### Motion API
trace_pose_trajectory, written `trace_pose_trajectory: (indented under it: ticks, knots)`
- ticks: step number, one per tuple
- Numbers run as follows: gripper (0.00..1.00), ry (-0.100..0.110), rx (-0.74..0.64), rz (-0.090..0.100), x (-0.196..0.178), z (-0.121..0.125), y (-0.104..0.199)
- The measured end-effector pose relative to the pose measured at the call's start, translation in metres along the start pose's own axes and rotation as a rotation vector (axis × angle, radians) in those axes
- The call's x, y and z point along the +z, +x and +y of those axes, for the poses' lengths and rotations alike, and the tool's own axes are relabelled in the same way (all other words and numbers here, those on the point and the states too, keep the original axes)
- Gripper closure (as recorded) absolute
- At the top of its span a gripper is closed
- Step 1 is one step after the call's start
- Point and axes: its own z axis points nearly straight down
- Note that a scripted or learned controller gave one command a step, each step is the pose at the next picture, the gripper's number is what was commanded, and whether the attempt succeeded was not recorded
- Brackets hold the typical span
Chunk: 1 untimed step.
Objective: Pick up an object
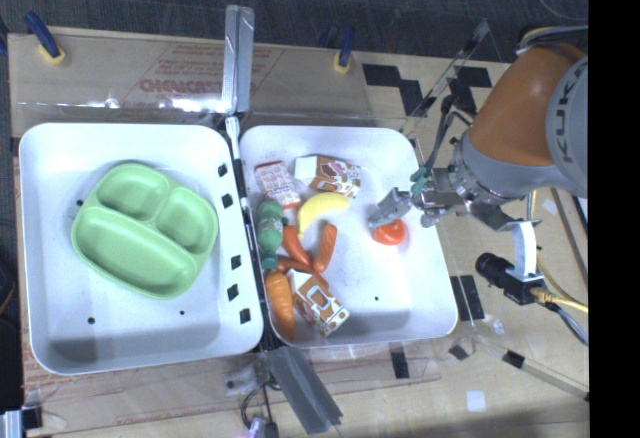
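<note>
The hand hangs low in the right bin, near its right wall, with the grey fingertips directly above a small red-orange object; how far the hand is open I cannot tell, and I cannot tell whether it touches the object or has hold of anything. The arm comes in from the right, its orange band over the edge of the bin. To the left of the hand lies a yellow banana; past it are a carrot, a green bottle and some printed packets; one more packet lies nearer the front. The left bin holds a green divided plate; both bins stand on the worktop.
</note>
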Motion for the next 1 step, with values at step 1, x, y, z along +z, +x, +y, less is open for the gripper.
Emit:
trace_pose_trajectory:
  ticks: [1]
  knots:
    - [0.00, -0.006, 0.182, -0.001, 0.1297, 0.0839, -0.0230]
